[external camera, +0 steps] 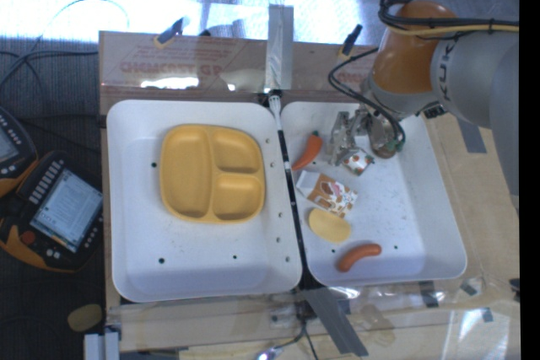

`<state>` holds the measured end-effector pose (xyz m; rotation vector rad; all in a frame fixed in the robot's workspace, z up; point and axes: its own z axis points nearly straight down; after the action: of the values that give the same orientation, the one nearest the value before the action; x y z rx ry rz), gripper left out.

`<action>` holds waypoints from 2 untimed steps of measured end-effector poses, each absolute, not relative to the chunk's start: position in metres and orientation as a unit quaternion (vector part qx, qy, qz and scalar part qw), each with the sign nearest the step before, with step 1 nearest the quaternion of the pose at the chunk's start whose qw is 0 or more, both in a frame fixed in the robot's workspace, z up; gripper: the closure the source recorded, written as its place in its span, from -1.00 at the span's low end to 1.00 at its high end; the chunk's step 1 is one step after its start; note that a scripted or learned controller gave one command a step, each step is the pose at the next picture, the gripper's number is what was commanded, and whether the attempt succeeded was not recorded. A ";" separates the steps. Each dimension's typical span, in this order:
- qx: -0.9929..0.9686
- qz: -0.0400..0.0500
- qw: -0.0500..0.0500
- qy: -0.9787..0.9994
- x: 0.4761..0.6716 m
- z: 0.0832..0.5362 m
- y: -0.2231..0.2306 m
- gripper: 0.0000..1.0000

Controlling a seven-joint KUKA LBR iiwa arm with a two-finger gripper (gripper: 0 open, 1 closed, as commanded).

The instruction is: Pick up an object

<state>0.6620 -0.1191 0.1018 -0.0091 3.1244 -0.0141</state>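
While a smooth red sausage (359,255) lies nearest the camera in the right bin (422,219), a pale yellow wedge (328,226), a printed packet (331,194) and an orange carrot (308,151) sit beyond it. Next door, a glossy yellow divided tray (212,172) fills the left bin (135,206). At the right bin's far side the gripper (348,141) hangs over a small packet (358,162), its grip impossible to tell; lettering on the cardboard (186,63) behind is unreadable.
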 end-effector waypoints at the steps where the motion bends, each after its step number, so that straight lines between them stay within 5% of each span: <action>1: -0.091 0.000 0.002 0.996 0.669 0.185 -0.063 1.00; 2: -0.246 0.001 0.001 0.969 0.627 0.184 0.025 1.00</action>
<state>0.6270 0.0252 0.1843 -0.7712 3.0431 0.0027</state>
